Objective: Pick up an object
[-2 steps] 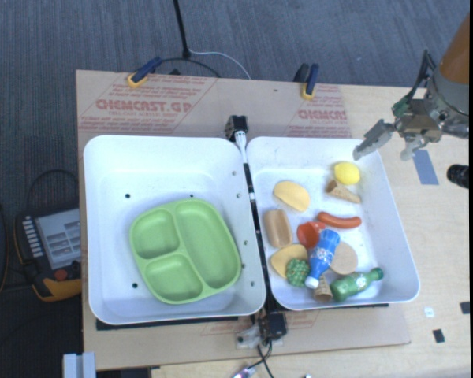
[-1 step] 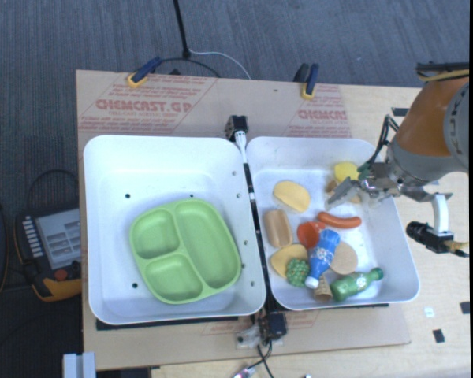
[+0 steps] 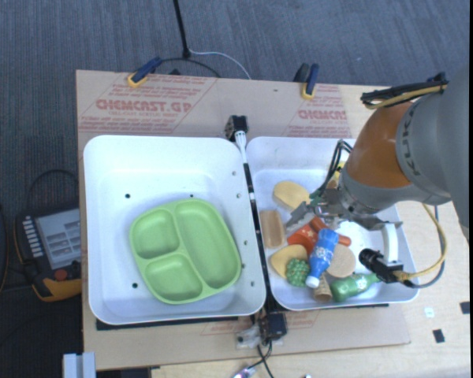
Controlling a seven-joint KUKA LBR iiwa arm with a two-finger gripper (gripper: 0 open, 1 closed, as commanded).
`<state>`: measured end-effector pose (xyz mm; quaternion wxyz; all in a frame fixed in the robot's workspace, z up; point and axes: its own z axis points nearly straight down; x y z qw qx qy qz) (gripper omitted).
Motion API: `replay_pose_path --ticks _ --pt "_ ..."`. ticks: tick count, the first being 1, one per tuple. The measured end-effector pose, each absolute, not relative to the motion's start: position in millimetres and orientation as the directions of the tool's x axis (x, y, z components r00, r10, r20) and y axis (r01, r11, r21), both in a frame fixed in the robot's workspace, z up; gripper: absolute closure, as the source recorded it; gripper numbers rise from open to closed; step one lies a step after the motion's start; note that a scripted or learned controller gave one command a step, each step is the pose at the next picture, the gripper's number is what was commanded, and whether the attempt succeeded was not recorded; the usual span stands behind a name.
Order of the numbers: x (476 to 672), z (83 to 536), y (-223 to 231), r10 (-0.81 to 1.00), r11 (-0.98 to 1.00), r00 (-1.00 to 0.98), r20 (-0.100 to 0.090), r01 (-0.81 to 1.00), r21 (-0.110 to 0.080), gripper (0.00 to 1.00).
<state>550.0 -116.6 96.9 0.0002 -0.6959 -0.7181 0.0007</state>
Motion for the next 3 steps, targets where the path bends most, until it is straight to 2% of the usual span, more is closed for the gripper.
replay_pose_path --ticks 1,2,3 --pt "547.1 92 -146 0.983 0.185 -0.185 0.002 0.983 0.014 0.00" --pt "500.2 93 -111 0.997 0.075 -0.074 -0.013 0.997 0.030 0.00" --pt "501.0 104 -109 0.997 0.076 -0.076 -0.007 0.997 0.028 1.00"
